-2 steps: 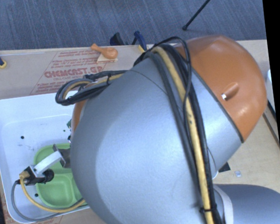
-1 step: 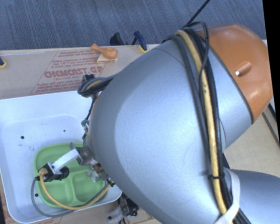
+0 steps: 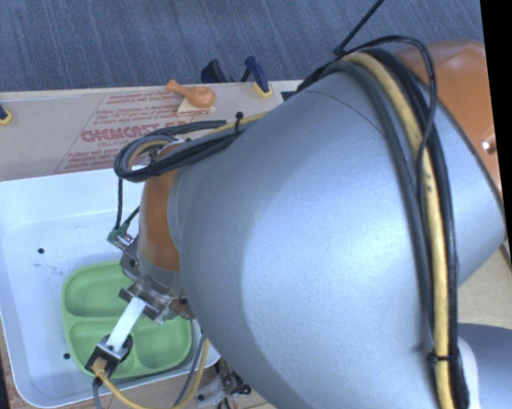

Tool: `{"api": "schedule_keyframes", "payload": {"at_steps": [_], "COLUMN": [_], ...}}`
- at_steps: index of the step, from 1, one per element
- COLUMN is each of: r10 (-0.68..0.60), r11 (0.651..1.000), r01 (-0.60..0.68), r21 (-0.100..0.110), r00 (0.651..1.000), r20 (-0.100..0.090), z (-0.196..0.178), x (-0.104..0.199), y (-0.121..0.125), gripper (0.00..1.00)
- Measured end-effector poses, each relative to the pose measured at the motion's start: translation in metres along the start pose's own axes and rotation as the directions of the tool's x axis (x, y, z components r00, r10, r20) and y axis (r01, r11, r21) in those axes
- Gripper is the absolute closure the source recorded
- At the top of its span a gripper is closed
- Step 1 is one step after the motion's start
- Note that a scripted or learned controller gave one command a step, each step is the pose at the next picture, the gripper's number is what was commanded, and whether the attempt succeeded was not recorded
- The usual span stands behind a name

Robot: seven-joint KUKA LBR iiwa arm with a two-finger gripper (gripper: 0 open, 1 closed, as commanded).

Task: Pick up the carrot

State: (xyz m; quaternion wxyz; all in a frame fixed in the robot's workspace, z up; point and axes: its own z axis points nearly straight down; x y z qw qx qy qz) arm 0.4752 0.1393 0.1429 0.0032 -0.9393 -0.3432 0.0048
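gripper (image 3: 144,291): above green plate (image 3: 84,308) in white bin (image 3: 5,276), open or closed cannot tell
carrot: position cannot tell, arm (image 3: 336,254) covers much
handling: probably light, stiff, smooth; pinch thick middle

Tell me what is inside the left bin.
A green divided plate lies in the bin. The arm covers the bin's right part and the plate's right edge, so anything lying there is hidden.
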Motion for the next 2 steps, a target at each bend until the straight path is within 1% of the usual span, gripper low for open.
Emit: {"api": "schedule_keyframes", "payload": {"at_steps": [1,2], "r10": [-0.059,0.061], "r11": [0.998,0.998], "r01": [0.059,-0.061], "r21": [-0.005,0.000], "r00": [0.998,0.998], "r20": [-0.007,0.002], "z": [-0.133,-0.166], "x": [0.078,0.036], "y": [-0.008,-0.046], "gripper": [1.00,1.00]}}
